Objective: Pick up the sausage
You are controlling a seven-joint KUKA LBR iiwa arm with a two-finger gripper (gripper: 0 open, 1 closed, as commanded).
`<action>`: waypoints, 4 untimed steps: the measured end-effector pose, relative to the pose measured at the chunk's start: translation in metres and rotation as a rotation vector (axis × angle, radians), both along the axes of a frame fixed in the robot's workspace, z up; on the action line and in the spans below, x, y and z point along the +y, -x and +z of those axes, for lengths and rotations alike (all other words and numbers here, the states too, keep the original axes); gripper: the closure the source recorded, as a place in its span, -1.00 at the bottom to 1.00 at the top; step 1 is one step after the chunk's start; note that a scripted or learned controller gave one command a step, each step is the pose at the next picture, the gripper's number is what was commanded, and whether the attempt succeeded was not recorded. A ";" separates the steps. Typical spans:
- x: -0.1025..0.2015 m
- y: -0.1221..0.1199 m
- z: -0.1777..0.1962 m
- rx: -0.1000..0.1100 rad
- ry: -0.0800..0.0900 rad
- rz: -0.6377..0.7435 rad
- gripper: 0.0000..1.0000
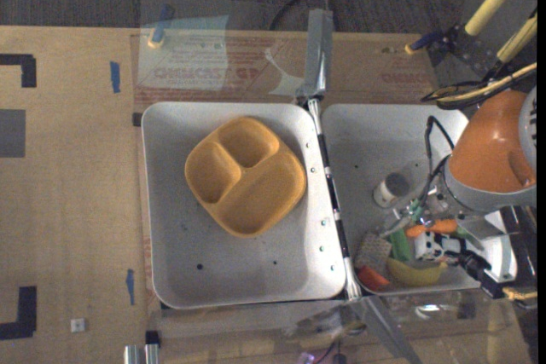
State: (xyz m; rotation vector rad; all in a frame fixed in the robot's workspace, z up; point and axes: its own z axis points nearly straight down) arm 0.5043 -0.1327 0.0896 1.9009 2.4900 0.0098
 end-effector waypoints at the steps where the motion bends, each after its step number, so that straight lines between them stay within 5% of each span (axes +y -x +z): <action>1: -0.019 -0.039 -0.001 0.003 -0.007 -0.856 -1.00; 2: -0.037 -0.082 0.002 0.017 -0.014 -0.959 -1.00; 3: -0.046 -0.139 -0.003 0.008 -0.006 -1.102 -1.00; 4: -0.082 -0.148 0.142 0.009 -0.007 -1.354 -1.00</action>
